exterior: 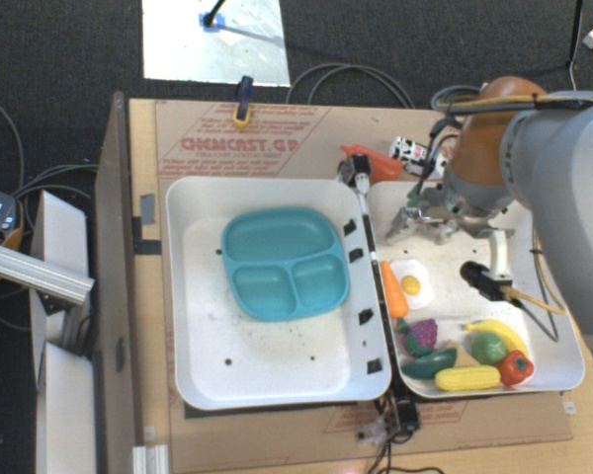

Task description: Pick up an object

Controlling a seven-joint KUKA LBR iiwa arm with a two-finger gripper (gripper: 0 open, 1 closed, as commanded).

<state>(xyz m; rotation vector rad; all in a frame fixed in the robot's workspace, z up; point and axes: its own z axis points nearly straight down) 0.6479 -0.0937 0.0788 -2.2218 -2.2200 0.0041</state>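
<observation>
Camera view: grey arm reaching in from right, gripper (pixel 437 217) hanging over right bin (pixel 563 368) near its far end, touching nothing visible; opening not discernible. Toy foods lying nearer: fried egg (pixel 411 284), carrot (pixel 393 290), corn (pixel 465 377). Teal tray (pixel 283 263) sitting in left bin (pixel 203 363).

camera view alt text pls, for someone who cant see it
A grey robot arm reaches from the right over the right bin, its gripper above toy food: a fried egg, carrot, corn and banana. The left bin holds a teal divided plate.
</observation>
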